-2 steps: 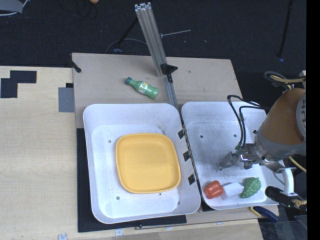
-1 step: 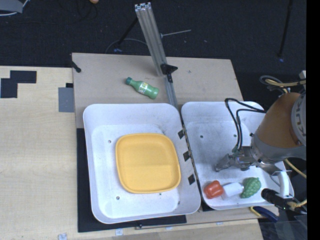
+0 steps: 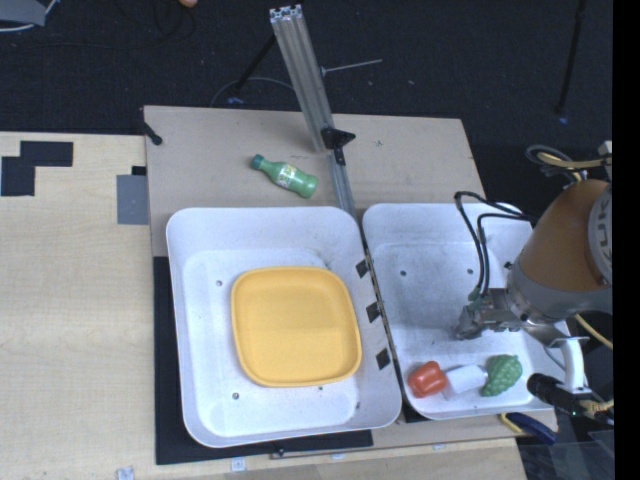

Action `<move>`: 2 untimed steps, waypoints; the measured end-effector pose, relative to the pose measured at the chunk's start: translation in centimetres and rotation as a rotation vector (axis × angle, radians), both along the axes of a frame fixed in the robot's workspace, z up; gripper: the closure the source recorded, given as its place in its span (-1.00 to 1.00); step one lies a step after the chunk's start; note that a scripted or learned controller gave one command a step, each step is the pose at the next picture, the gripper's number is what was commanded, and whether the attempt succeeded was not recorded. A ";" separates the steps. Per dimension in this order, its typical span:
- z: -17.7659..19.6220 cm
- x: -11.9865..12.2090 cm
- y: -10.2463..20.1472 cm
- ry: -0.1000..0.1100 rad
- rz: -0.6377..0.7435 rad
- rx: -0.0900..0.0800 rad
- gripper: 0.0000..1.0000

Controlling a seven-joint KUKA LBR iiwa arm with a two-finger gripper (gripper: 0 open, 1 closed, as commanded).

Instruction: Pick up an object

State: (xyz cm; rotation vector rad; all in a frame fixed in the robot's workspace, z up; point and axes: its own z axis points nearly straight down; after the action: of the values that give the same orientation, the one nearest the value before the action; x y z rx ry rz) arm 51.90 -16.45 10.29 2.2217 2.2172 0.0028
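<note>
Three items — red pepper (image 3: 428, 378), white piece (image 3: 466, 379), green broccoli (image 3: 502, 374) — line the right bin's (image 3: 420, 258) 6 o'clock rim; gripper (image 3: 478, 324) above, grip state indiscernible.

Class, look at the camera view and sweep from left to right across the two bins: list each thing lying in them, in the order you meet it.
yellow plate → red pepper → small white object → green vegetable

Yellow plate (image 3: 296, 326), green bottle (image 3: 285, 176)
</note>
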 end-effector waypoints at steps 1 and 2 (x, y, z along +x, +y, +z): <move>6.0 0.7 0.0 -0.001 0.001 0.000 1.00; 10.3 1.0 -0.5 0.000 0.001 0.000 1.00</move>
State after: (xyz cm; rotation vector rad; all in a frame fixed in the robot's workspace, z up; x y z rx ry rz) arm 52.90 -16.95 20.61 2.2205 2.2181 0.0027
